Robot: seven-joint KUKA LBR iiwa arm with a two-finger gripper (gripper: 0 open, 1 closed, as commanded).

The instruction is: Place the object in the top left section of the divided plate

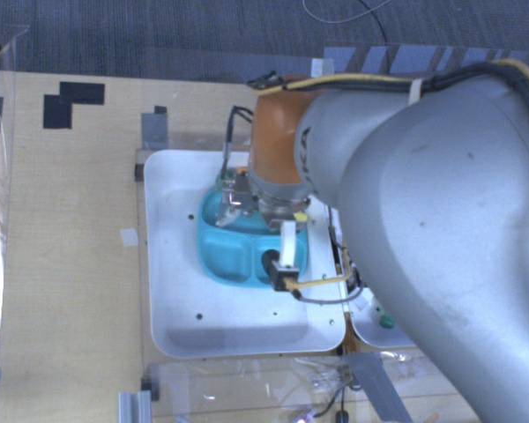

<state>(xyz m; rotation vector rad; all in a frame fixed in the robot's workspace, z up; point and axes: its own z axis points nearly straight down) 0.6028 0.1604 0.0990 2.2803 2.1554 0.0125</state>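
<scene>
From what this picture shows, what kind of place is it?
Probably a robotics lab test bench: a wooden bench bearing a shallow white bin, a grey robot arm over a blue divided plate, and carpet with a loose cable.

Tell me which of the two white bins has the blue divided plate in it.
The left bin, seen almost whole, holds the blue divided plate, under the arm's wrist. The right bin shows just a corner beneath the arm.

The arm (441,227) was a big, smooth grey shell, rounded and matte, with 1 orange band (278,139) ringing it just above the wrist. A yellowish cable (361,81) ran along its top, strapped down by a pale tie. Below the band sat a metallic wrist flange (278,203), a white block with a black fitting, and thin black wires looping off it.
</scene>
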